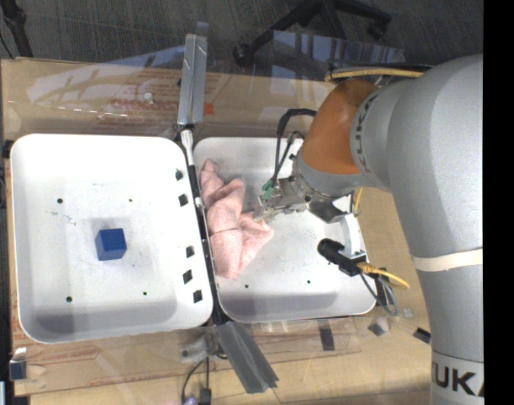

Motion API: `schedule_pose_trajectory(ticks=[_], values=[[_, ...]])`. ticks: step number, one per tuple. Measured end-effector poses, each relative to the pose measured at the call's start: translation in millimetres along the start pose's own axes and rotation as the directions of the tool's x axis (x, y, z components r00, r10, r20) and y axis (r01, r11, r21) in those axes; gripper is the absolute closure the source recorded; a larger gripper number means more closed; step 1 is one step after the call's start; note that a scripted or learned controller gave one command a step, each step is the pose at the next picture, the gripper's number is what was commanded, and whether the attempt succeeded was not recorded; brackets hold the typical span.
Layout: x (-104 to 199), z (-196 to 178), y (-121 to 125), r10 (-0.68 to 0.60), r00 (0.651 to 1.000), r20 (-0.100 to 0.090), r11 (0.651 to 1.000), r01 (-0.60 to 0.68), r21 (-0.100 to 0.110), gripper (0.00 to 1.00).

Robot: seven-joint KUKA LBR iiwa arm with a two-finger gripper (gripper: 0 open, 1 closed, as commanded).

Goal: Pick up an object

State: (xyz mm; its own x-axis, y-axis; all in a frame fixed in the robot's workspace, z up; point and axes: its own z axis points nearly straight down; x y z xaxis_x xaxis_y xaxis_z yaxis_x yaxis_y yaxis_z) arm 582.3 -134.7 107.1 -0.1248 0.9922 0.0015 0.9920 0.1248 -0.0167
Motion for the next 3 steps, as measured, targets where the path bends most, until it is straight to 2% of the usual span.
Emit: schedule_pose_trajectory(ticks=[1, 2, 3], values=[[26, -117, 35, -0.066, 0.998, 0.002, 0.998, 0.066, -0.014, 1.00], [27, -124, 35, -0.073, 0.997, 0.001, 0.997, 0.073, -0.009, 1.00], [16, -96, 76, -0.094, 0.996, 0.002, 0.996, 0.094, -0.011, 1.00]])
